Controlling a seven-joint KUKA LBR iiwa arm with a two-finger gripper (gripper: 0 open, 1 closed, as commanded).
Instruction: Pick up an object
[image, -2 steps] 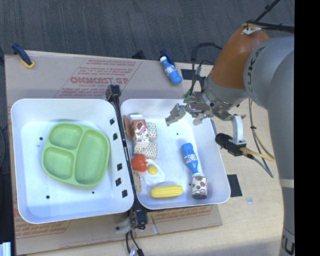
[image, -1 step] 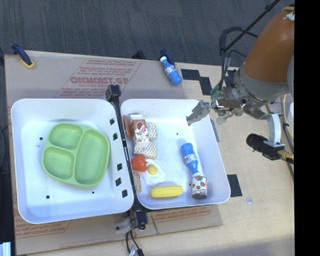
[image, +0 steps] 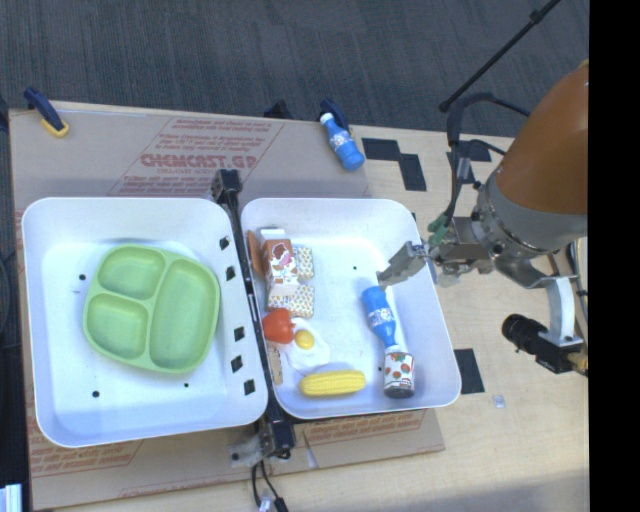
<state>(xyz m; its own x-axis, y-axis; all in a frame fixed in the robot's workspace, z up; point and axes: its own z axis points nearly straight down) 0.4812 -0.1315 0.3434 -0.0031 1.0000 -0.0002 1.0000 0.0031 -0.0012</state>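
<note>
While the gripper (image: 402, 264) hangs over the right bin (image: 345, 212) near its right wall, its fingers look spread, nothing between them. Just below it lies the blue bottle (image: 380, 318), the nearest thing to take, its long axis running from the fingertips down toward the bin's near edge. Beyond it, leftward, sit a corn cob (image: 333, 382) and fried egg (image: 306, 341).

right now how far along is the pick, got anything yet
Nothing looks picked yet: the blue bottle, toy corn, fried egg and the rest lie in the right bin. In hand: the gripper sits low at that bin's right side, just above the bottle's top, with nothing seen between its fingers. Left: grasp and lift.
</note>
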